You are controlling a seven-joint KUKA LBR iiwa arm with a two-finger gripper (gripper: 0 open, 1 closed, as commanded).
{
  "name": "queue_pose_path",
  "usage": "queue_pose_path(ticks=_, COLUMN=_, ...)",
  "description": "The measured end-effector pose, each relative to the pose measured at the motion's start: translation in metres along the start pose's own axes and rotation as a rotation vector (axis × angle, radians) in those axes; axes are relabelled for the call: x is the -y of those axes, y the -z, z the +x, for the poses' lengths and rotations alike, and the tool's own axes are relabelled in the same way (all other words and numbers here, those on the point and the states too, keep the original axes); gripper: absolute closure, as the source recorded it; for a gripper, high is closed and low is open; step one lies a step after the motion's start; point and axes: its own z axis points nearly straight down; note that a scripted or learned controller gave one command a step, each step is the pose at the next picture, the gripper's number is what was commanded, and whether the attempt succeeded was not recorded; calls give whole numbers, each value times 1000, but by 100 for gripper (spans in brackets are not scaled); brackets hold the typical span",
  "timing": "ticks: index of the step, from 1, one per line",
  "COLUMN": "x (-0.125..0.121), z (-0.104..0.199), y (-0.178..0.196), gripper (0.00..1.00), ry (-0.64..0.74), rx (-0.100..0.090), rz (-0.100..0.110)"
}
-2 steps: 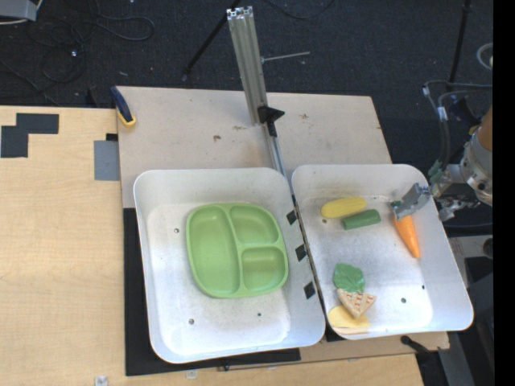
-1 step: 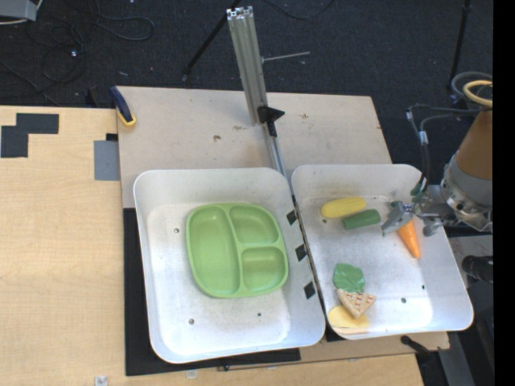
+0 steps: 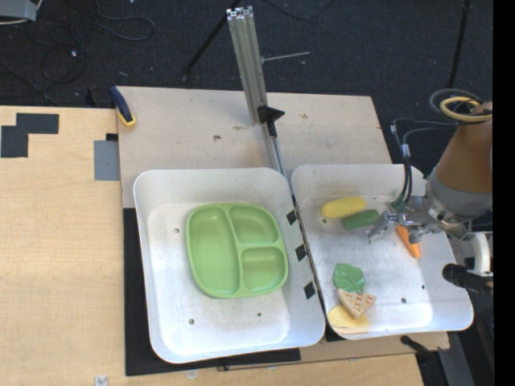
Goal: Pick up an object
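Hovering low over the shallow white right-hand bin [image 3: 451, 316], near its far right side: the grey arm's pincer [image 3: 392, 222], with whether open or closed not being tellable. Lying just left of the pincer: a dark green block [image 3: 360, 219], touching a yellow oblong piece [image 3: 343, 207]. Showing just right of the pincer: an orange carrot-like piece [image 3: 411, 242]. Sitting nearer the bin's front: a green leafy piece [image 3: 348, 277], a tan wedge [image 3: 356, 301]. Resting in the left bin [image 3: 161, 296]: a light green divided plastic tray [image 3: 237, 249].

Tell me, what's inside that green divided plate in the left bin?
Nothing visible: all three compartments of the green plate show bare green. It lies flat on the left bin, so whatever is beneath it is covered.
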Motion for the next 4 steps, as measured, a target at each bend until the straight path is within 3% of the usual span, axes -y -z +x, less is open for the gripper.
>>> queue_pose_path(ticks=1, x=8, z=-5, y=-50, gripper=0, ry=0, rx=0, rz=0)
queue_pose_path(ticks=2, x=8, z=-6, y=-37, gripper=100, ry=-4, rx=1, rz=-3)
queue_pose_path(ticks=4, x=-2, z=-13, y=69, gripper=100, ry=1, rx=4, rz=-11)
